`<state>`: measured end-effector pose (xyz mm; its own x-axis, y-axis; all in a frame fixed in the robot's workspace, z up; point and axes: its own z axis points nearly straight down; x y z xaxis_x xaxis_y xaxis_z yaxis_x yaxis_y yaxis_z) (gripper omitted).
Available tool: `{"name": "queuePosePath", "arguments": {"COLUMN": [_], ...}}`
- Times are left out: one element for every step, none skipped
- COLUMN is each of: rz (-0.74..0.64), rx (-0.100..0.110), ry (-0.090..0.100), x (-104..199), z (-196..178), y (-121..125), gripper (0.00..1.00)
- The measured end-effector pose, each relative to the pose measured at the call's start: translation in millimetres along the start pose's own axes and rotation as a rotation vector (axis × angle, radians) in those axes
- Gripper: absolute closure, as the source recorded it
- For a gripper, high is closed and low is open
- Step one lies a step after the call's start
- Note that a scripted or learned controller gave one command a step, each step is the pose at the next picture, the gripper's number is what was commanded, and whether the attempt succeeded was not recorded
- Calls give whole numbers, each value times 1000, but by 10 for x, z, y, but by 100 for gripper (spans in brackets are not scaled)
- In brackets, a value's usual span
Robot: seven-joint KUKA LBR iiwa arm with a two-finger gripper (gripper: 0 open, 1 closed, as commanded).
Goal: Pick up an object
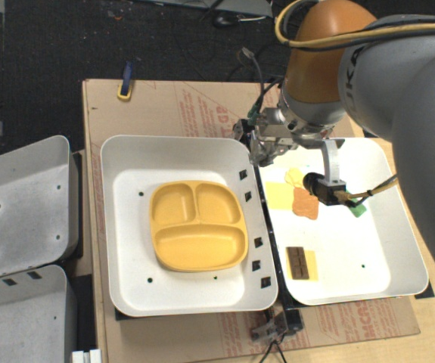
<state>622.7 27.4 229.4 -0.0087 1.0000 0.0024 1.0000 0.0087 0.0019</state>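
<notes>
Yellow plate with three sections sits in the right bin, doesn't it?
No, it's the other bin. The yellow plate with three sections sits in the left bin, as the camera view shows.

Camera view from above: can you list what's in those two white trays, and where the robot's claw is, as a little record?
left bin: yellow divided plate, three compartments
right bin: pale yellow square, orange piece, green piece, brown block
gripper: over the right bin's far left corner
arm: reaches in from the right
</notes>
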Motion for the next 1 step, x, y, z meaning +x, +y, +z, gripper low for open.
{"name": "queuePosePath", "arguments": {"rz": [0], "rx": [0], "ry": [0], "x": [581], "z": [-108], "y": [5], "gripper": [100]}}
